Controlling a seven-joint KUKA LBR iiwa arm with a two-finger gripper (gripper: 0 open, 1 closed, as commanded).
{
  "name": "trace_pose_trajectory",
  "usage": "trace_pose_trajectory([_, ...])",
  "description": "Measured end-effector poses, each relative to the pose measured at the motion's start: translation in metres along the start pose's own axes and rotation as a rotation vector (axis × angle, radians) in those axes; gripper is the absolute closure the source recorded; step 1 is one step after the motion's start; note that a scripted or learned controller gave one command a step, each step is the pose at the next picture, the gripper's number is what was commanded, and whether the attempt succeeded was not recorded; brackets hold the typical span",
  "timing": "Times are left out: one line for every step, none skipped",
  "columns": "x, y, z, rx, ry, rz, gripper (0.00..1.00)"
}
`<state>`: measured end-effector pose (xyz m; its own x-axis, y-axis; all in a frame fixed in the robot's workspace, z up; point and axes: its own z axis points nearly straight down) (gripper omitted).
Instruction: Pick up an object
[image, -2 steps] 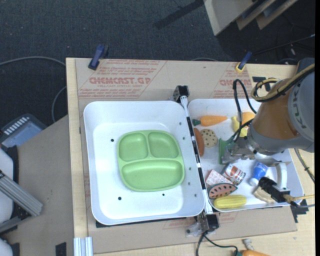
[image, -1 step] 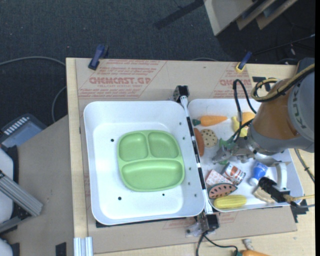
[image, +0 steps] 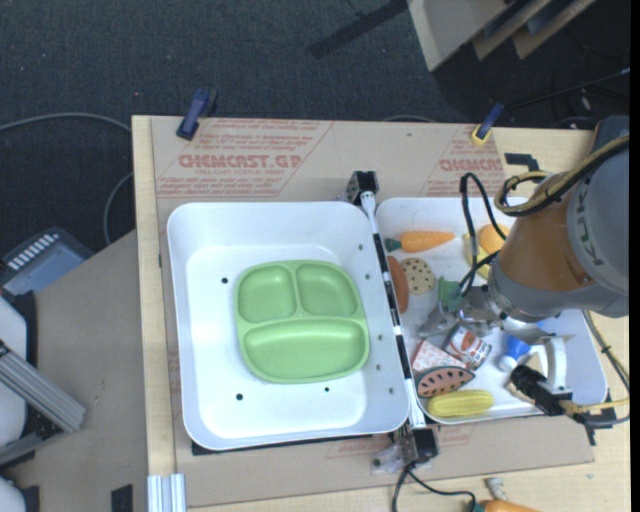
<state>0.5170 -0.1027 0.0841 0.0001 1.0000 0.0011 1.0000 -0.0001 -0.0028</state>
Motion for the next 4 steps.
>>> trace_pose_trajectory([-0.05, 0.059, -0.001, -0.004, -0.002, 0.0, 0.0])
trace_pose_trajectory([-0.109, 0.133, -0.01, -0.004, -0.002, -0.002, 0.0])
trace_pose_trajectory([-0.11, 0.132, -0.019, 0.001, -0.005, -0.002, 1.0])
trace_pose_trajectory([-0.109, 0.133, -0.02, -0.003, -0.004, -0.002, 0.0])
